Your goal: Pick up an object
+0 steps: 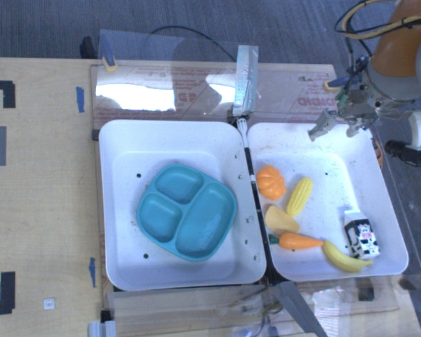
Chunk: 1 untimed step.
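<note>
Currently the pincer (335, 126) hangs open and empty over the right white bin's (389, 209) far rim. Below it, a yellow plastic corn cob (299, 195) crowds an orange pumpkin (271, 182); descending fingers could strike both.

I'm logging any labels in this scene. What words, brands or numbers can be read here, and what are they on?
No text is legible.
Red print on the clear panel behind the bins: several lines, too blurred to read.
Red print at the panel's right end: also too blurred.
Black marks on the small white bottle in the right bin: too small to tell.
</note>
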Available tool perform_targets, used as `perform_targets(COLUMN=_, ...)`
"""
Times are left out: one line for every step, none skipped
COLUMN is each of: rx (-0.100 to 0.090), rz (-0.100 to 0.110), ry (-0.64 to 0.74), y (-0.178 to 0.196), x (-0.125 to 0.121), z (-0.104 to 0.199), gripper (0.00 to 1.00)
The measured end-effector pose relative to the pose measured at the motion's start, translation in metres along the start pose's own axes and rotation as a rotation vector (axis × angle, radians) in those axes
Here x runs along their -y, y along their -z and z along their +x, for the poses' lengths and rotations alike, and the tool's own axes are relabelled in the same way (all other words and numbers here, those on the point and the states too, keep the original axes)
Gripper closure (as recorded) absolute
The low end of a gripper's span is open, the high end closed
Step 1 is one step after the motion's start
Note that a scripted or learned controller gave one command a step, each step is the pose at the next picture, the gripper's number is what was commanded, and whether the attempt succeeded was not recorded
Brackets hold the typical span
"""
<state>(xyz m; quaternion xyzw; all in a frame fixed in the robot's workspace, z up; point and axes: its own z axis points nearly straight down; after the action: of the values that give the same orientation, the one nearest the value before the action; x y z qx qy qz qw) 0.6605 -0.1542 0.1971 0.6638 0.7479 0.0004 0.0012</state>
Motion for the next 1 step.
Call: perform_targets(rx=-0.004, rz=0.012, ry=-0.090, y=-0.0929, x=0.0586, z=0.0202, gripper=0.00)
